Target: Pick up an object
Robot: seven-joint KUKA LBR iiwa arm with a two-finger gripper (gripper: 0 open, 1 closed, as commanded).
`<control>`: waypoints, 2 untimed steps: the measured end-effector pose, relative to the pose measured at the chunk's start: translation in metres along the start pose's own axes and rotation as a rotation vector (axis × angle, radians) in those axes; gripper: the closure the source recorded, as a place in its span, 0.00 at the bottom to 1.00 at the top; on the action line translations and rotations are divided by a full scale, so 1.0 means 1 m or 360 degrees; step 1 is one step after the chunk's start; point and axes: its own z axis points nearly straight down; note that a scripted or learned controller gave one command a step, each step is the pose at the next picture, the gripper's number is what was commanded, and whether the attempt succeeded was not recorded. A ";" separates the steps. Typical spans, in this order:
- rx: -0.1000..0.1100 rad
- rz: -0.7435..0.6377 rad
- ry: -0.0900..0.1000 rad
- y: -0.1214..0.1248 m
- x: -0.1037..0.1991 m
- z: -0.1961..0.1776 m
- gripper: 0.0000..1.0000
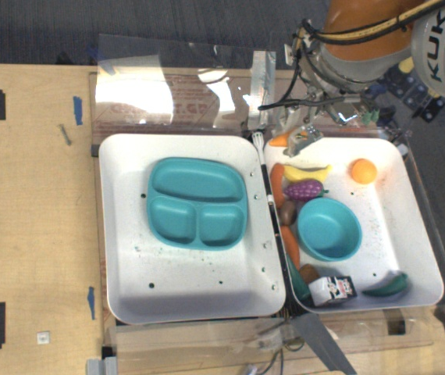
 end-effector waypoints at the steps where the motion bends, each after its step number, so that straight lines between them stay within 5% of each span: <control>1: -0.0007 -0.0159 0.0024 0.031 0.062 0.009 1.00; 2: -0.0013 -0.0523 0.0029 -0.007 0.111 0.080 1.00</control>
